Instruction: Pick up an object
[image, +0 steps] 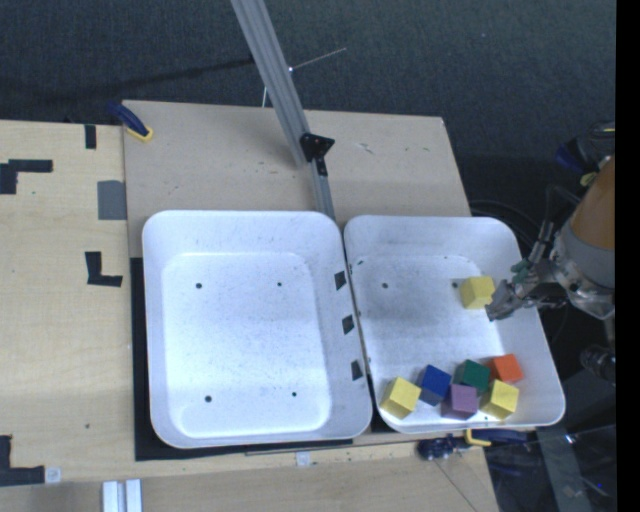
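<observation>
A pale wooden bench (60, 300) carried two shallow white plastic bins side by side, with a grey metal pole (285, 85) slanting in from twelve o'clock down to the seam between them. The left bin (160, 240) held no blocks; the right bin (500, 235) held all seven. The grey arm with its orange band (600, 215) reached in from three o'clock, and its two-finger gripper (510, 295) hung over the right bin's three o'clock rim, just beside a lone yellow foam cube (477, 291) that lay at the gripper's nine o'clock. Whether the jaws stood apart or together could not be told from this angle, and no block was seen between them.

The remaining blocks crowded the right bin's six o'clock edge, well apart from the lone cube: a second yellow cube (402, 396) at the cluster's nine o'clock end, a blue cube (435, 383) touching it, then a green cube (472, 375) with a purple cube (463, 400) just below it, an orange cube (507, 368) at the two o'clock end and a third yellow cube (503, 398) beneath that. Nothing lay between the gripper and the lone cube. A small blue-and-yellow clamp (132, 120) sat on the bench at eleven o'clock, strips of black tape (95, 268) marked the bench at nine o'clock, and another blue clamp (445, 447) sat below the right bin.
</observation>
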